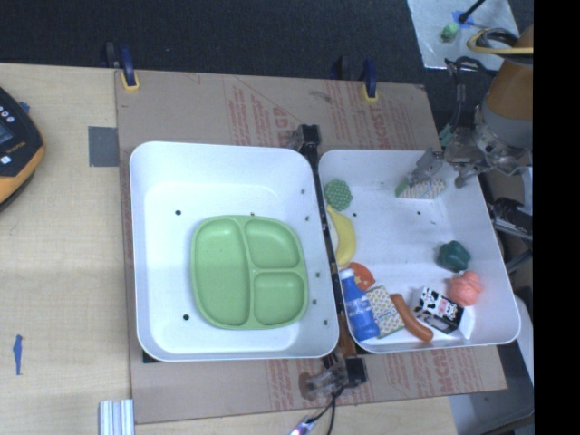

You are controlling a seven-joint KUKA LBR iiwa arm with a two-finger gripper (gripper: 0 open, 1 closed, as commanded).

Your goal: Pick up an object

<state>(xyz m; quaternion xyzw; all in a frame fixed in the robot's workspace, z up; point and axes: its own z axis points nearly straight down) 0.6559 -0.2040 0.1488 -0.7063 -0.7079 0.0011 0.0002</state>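
The two-finger metal gripper [426, 172] hangs over the right shallow white bin's [399, 229] far end, jaws apart, above a small patterned cloth piece [423, 188].

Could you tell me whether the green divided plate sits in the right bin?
No, the green divided plate lies in the left bin.

Even overhead light, soft shadows inside both white bins [227, 157], mild glare on bin floors; low-res, slightly soft, dark top background.
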